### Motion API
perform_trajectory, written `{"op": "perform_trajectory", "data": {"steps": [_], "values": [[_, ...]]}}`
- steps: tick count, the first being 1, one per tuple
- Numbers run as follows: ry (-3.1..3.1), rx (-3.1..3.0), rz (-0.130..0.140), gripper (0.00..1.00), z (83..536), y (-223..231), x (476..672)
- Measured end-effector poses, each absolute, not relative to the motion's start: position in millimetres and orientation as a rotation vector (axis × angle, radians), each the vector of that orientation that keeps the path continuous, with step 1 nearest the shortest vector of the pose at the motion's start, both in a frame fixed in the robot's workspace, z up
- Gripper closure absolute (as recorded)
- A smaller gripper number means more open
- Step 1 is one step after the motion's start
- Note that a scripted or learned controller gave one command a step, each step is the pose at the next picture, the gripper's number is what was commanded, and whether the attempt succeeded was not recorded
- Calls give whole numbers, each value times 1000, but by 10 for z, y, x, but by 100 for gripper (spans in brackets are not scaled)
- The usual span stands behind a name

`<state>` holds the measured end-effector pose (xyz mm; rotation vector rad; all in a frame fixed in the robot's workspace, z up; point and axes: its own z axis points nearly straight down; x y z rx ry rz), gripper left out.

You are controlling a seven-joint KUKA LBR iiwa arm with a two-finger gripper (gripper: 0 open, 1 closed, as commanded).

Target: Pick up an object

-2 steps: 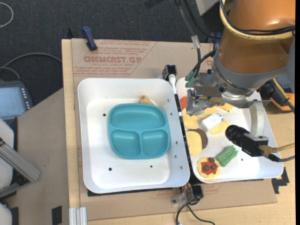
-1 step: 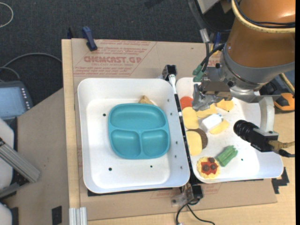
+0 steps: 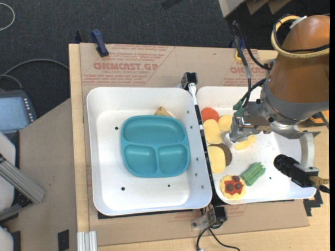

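Observation:
My gripper (image 3: 236, 135) hangs low over the middle of the right bin (image 3: 272, 192), among toy foods. Just left of it lie a pale yellow piece (image 3: 225, 122) and a larger yellow piece (image 3: 212, 131). A yellow banana-like piece (image 3: 244, 143) sits right under its lower right side. An orange-red piece (image 3: 209, 113) lies at the bin's back left. Nearer the front are a brown and yellow piece (image 3: 219, 156), a small pizza-like disc (image 3: 233, 186) and a green piece (image 3: 253, 173). Nothing shows between the fingers.
The left bin (image 3: 99, 140) holds a teal divided plate (image 3: 155, 145) with a small tan item (image 3: 163, 111) behind it. The two bins' raised rims (image 3: 201, 140) meet just left of the toy foods. The arm's bulk covers the right bin's back right.

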<state>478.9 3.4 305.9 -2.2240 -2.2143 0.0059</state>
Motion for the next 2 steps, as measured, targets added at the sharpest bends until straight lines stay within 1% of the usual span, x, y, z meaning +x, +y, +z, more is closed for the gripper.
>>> {"op": "perform_trajectory", "data": {"steps": [1,2], "values": [[-2225,-2211,3,100,2878,747,4872],[-2232,-2221,-19,100,4311,972,4798]]}}
